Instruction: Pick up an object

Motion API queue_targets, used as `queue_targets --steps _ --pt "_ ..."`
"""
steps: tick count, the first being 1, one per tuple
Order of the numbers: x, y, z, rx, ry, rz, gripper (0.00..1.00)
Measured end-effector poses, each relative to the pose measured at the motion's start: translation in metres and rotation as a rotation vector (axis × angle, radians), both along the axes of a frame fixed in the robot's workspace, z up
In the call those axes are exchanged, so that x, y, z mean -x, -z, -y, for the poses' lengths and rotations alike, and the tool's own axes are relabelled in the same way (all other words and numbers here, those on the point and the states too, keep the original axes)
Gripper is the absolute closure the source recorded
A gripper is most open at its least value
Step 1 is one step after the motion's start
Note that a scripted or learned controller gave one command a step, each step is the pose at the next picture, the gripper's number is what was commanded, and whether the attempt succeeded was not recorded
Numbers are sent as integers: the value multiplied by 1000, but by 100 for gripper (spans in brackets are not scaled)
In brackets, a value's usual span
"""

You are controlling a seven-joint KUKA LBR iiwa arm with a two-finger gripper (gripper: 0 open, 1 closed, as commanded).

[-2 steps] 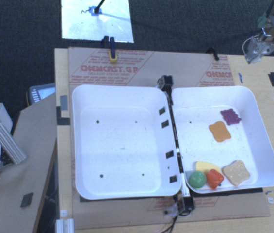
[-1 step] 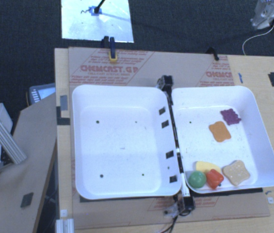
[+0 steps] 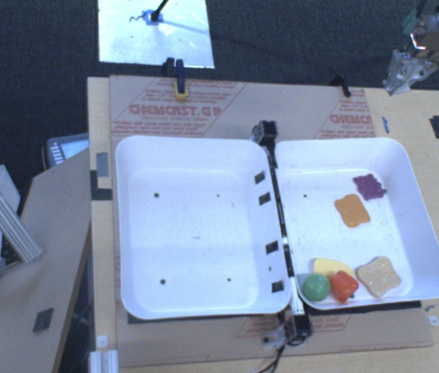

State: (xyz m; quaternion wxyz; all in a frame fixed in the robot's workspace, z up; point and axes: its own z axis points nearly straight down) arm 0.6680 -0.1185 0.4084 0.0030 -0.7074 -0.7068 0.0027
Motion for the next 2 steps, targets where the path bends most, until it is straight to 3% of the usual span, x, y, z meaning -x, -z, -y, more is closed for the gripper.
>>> queue_targets --steps 1,2 --pt "0 -128 -34 2 -9 25 100" --pt "0 -36 2 1 1 3 100"
